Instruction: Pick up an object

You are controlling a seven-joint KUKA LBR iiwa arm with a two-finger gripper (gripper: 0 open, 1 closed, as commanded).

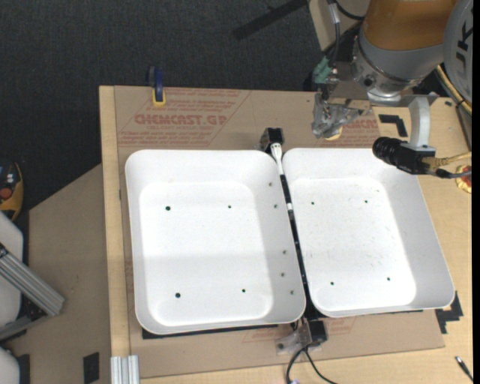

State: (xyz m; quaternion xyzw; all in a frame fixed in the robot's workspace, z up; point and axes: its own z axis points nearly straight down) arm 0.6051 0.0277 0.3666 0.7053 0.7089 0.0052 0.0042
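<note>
Fingers (330,129) of dull grey metal hang under the arm's orange band (409,22), above the far rim of the right bin (420,217); whether they are spread or pressed together cannot be told, though a small pale tan shape shows at their tips. Both bins are smooth white plastic with rounded corners; the left bin (150,225) lies well left of the fingers, on a brown board counter (120,135).

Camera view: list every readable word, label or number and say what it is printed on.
"CHEMCAST G.P" in red, on the brown board behind the left bin.
Smaller red lines above and below it: too blurred to read.
Faint red print on the board beside the gripper: unreadable.
</note>
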